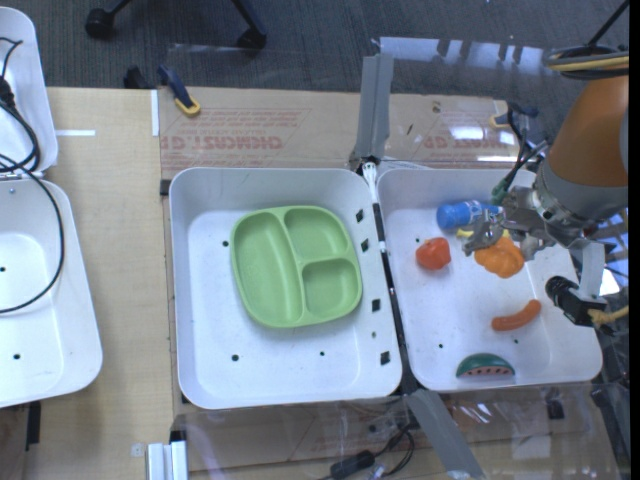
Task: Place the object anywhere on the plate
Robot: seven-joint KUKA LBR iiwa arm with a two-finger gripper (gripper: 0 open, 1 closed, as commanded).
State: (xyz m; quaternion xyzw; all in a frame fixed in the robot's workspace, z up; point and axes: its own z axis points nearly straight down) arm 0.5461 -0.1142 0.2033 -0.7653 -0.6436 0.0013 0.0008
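Hanging over the right-hand shallow white plastic bin (560, 363), the grey two-finger gripper (497, 236) sits right above a lumpy orange toy piece (502, 259), likely the object to move; whether it is open or closed on the piece I cannot tell. That piece lies among loose toys: a red-orange rounded toy (433, 254), a blue cylinder (457, 214), an orange sausage-shaped toy (516, 316) and a watermelon slice toy (485, 368) by the near wall. The target, a light green three-compartment plastic plate (297, 265), lies flat in the left bin (205, 368), well apart. Both bins rest on a pale wooden bench (110, 148) with taped cardboard (260, 133), grey carpet (300, 18) beyond.
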